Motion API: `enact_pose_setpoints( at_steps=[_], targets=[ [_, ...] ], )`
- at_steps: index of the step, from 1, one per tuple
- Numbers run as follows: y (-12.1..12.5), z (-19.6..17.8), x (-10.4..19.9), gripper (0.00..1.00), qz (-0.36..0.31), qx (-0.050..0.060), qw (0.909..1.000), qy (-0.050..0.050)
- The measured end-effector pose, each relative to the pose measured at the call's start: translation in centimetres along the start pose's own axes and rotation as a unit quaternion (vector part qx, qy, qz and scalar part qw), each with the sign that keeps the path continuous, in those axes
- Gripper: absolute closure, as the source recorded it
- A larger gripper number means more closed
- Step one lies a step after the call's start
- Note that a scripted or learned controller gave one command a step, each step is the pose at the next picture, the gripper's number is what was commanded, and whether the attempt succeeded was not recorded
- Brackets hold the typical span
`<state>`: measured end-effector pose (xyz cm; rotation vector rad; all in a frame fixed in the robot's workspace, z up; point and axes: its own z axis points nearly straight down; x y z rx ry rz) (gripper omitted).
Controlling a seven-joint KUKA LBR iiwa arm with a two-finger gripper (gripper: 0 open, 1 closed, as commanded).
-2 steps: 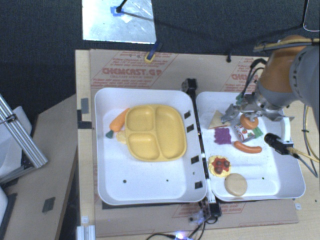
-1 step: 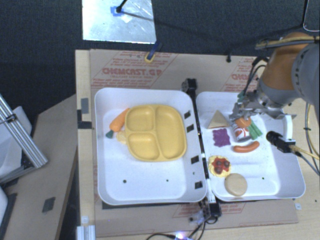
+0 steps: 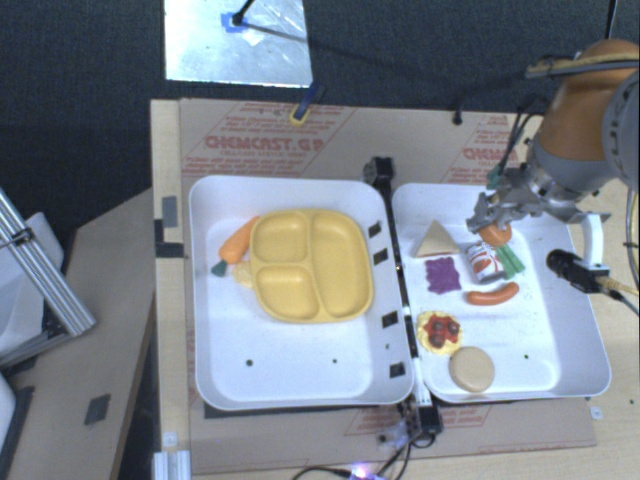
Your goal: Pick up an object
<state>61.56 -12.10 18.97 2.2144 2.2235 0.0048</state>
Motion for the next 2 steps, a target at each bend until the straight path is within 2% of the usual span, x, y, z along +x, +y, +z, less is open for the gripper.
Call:
enact_pose_setpoints(
  at_steps=[1, 2],
  targets=[
    [0.1, -3.7, 0.0, 1.0, 0.0, 0.0, 1.0, 0.0],
    [-0.9, -4.1, 4.3, 1.0, -0.002, 0.001, 1.0, 0.001]
  ],
)
